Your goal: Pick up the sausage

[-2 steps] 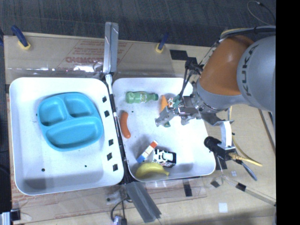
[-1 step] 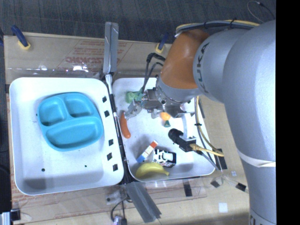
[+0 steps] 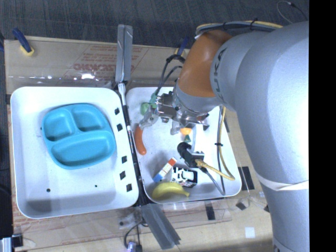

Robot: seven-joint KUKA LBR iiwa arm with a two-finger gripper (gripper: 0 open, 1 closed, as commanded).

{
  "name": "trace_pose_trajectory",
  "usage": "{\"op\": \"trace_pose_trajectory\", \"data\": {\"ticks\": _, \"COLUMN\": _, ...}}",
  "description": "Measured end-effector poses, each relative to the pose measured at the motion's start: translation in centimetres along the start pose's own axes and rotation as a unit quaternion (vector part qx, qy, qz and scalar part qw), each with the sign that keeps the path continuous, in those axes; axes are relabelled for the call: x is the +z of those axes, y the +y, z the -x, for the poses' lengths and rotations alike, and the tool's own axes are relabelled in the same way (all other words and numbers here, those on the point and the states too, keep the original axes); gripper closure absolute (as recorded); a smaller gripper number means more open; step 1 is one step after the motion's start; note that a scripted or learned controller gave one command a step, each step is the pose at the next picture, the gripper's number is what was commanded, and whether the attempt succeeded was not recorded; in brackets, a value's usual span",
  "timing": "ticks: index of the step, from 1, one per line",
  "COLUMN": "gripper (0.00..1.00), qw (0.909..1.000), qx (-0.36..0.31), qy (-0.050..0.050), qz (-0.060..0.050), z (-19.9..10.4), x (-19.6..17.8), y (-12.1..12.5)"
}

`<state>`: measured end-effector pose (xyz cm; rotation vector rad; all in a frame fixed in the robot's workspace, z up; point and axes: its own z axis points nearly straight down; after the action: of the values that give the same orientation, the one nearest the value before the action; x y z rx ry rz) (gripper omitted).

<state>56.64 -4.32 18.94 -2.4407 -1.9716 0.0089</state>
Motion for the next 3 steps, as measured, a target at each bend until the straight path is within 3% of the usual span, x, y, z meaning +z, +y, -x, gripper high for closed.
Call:
{"op": "trace_pose_trajectory", "data": {"ticks": 1, "gripper": 0.0, "qw": 0.9983, "qx": -0.058, "qy": 0.001, "qz": -0.001, "z": 9.9, "x": 1.7, "y": -0.7}}
{"op": "trace_pose_trajectory", "data": {"ticks": 2, "gripper": 0.0, "qw": 0.9718, "qx": -0.236, "qy": -0.001, "qz": 0.001, "z": 5.2, "x": 9.7, "y": 1.1}}
{"op": "trace_pose_trajectory", "data": {"ticks": 3, "gripper": 0.0, "qw": 0.9749, "qx": -0.223, "qy": 0.001, "qz": -0.003, "z": 3.7, "x": 10.0, "y": 9.8}}
